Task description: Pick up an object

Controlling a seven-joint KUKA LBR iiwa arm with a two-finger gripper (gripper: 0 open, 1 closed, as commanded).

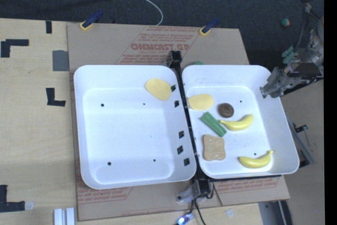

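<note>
Right bin point(274, 113), lower right: a banana point(256, 160), probably light, smooth plastic, best pinched across its middle. Tool point(269, 89) at right rim; finger state indiscernible.

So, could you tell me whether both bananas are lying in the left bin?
No, both bananas lie in the right bin; the left bin holds a yellow chip-shaped piece.
</note>
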